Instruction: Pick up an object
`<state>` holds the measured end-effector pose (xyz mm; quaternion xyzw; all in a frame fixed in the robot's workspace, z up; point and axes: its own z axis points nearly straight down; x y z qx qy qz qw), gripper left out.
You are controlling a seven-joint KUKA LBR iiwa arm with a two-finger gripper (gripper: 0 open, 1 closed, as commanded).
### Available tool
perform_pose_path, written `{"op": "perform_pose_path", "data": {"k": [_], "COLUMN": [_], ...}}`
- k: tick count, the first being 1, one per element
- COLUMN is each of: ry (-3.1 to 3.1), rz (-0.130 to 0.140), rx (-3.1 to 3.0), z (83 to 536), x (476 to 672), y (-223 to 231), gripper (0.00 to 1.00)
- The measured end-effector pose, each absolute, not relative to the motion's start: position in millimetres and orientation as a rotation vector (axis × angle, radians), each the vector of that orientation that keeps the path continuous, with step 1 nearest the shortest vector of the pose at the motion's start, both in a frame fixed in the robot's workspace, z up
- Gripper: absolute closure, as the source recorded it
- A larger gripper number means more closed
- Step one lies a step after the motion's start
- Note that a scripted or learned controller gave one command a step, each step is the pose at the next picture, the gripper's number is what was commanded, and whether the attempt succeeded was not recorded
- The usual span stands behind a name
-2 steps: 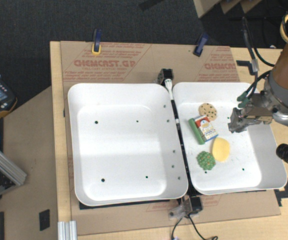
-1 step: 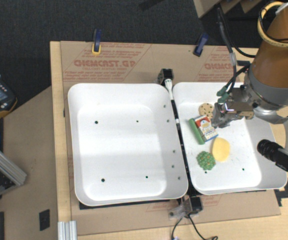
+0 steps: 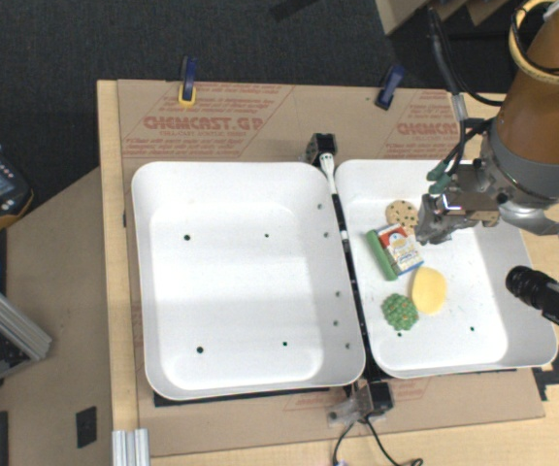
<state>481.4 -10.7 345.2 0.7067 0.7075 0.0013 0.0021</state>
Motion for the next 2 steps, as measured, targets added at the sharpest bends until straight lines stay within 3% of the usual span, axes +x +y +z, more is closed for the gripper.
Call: {"op": "perform_pose_path", "data": {"k": [2], "ry": [2.218], "rz": [0.008], "rx": [2.213], "z": [365.6], "x": [482.8], "y": [-10.4], "gripper": [1.00]}}
